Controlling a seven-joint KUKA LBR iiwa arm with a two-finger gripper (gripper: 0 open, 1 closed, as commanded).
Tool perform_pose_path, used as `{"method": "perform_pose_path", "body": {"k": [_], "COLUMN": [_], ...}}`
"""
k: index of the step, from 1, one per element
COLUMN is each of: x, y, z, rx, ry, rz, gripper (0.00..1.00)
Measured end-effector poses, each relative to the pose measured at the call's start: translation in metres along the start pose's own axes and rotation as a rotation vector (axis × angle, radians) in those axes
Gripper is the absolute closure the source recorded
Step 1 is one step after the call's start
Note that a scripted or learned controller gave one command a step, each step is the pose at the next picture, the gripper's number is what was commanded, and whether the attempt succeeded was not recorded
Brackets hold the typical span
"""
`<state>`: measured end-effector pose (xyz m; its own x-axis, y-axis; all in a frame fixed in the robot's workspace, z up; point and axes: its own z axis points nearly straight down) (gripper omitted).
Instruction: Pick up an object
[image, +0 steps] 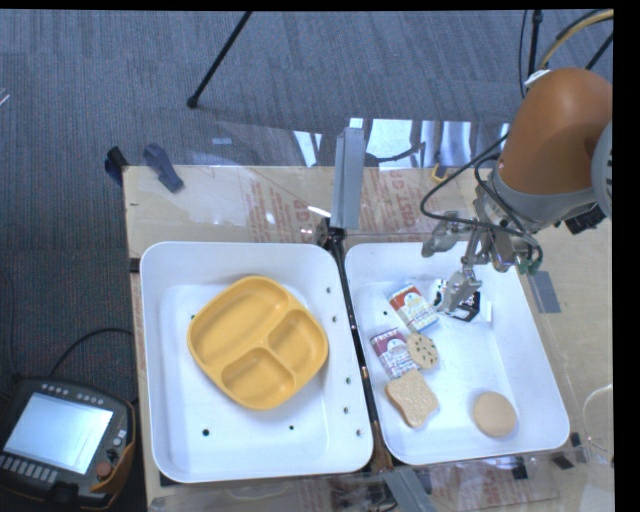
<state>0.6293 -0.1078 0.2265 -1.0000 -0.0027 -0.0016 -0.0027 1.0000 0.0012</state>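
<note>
The right bin (520, 345) holds several small items. A red-and-white packet (412, 306) lies near its middle, with a darker red packet (389, 351) below it. A chocolate-chip cookie (423, 350) sits beside that one. Closer to the front lie a slice of toast (412, 398) and a round tan biscuit (494, 413). My gripper (465, 298) hangs low in the bin's back half, just right of the red-and-white packet. Nothing shows in its grasp.
The left bin (170, 400) holds a yellow divided plate (258, 342). A grey post (347, 180) stands behind the seam between the bins. Cables (450, 190) loop off the wrist. A teach pendant (60, 435) lies on the floor at the lower left.
</note>
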Motion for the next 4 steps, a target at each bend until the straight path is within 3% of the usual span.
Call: {"method": "perform_pose_path", "body": {"k": [1,2,3,4], "x": [0.016,0.062,0.059,0.089], "y": [-0.003,0.022,0.024,0.109], "z": [0.124,0.130,0.119,0.036], "rx": [0.001,0.003,0.002,-0.002], "ry": [-0.010,-0.016,-0.023,-0.006], "rz": [0.081,0.212,0.204,0.080], "gripper": [0.00,0.00,1.00,1.00]}}
